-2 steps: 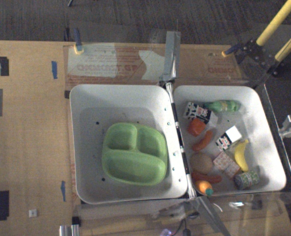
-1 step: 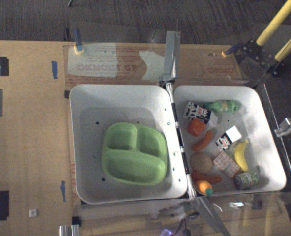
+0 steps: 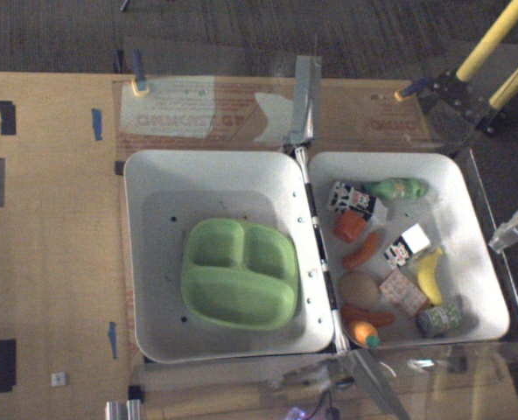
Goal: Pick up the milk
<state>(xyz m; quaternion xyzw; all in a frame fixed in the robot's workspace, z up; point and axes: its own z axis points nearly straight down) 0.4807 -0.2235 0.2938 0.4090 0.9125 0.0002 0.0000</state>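
Left bin [image 3: 145,234]: you see one green divided plate [image 3: 240,273].
Right bin [image 3: 469,226]: milk [image 3: 351,199] near its far-left corner, beside a green bottle [image 3: 397,188]; banana [image 3: 429,274], can [image 3: 438,319].
Hard to read: small carton [image 3: 407,245].

a pale wooden bench [image 3: 49,261] with blue tape marks [image 3: 96,123] sits below dark grey carpet floor [image 3: 241,11].

The milk carton [image 3: 352,199] lay open from above, but a green bottle [image 3: 397,188] and a red tomato [image 3: 349,226] crowded it. Bare bin floor [image 3: 465,234] lay rightward.
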